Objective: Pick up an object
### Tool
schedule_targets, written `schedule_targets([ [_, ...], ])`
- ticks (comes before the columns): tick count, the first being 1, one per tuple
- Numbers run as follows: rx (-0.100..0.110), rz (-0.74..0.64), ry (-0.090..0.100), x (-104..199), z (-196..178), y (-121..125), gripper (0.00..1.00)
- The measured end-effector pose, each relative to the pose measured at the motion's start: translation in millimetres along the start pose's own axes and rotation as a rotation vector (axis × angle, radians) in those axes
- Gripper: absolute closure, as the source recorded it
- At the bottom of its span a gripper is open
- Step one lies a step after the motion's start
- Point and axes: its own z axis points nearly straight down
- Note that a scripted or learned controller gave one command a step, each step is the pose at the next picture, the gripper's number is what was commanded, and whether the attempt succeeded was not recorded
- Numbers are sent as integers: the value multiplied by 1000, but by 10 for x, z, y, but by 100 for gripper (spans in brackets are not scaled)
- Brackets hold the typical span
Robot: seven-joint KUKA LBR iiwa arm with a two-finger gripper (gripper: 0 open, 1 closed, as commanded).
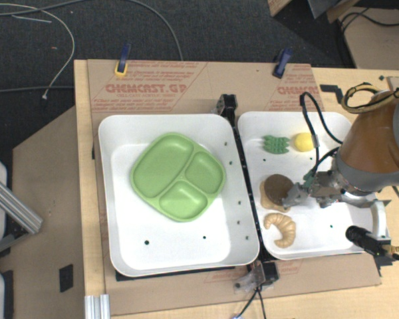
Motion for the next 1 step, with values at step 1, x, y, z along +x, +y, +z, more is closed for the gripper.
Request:
schedule_targets([
  [1,-5,0,2,7,395,12,0],
])
